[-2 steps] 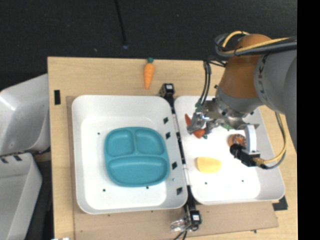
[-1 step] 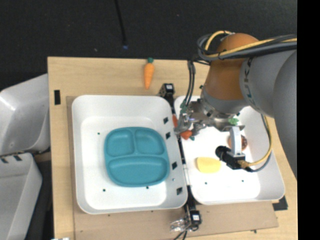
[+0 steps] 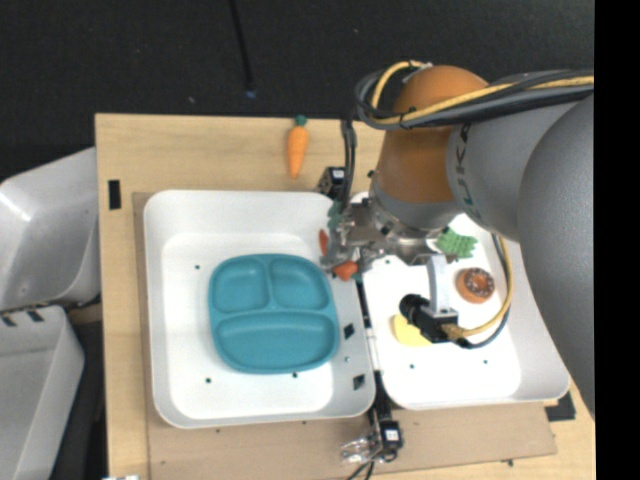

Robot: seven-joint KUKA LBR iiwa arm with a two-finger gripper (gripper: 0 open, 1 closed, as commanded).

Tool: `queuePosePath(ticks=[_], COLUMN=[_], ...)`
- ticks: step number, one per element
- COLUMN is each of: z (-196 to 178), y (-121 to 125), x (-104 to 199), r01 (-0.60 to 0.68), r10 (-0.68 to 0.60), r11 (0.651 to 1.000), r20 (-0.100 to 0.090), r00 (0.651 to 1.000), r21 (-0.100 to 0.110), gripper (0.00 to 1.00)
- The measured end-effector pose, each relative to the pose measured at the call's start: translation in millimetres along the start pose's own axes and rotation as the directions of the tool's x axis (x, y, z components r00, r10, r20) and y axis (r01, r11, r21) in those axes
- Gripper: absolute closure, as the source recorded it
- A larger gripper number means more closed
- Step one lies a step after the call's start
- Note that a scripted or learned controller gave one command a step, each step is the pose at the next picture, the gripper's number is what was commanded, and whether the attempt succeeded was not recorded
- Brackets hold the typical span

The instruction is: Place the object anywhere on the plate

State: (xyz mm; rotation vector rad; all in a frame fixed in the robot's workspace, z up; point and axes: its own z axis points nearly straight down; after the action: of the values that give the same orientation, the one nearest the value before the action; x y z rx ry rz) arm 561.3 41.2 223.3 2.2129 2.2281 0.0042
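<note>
Plate [image 3: 272,313] unobstructed, pincer [image 3: 343,253] fingers indistinct

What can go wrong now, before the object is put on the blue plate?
1. The hand hovers over the wall between the bins, not above the plate; a release here may drop the small orange-red object beside the plate.
2. The arm hides the grip, so the object may not be held firmly.
3. The black cable hangs low and might sweep the yellow item.
</note>
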Motion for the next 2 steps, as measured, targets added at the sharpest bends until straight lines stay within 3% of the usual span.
queuePosePath(ticks=[2], z=[-10], y=[15], x=[117], r01=[0.001], r10=[-0.001], r11=[1.0], r20=[-0.001], r00=[1.0], r21=[0.002], gripper=[1.0])
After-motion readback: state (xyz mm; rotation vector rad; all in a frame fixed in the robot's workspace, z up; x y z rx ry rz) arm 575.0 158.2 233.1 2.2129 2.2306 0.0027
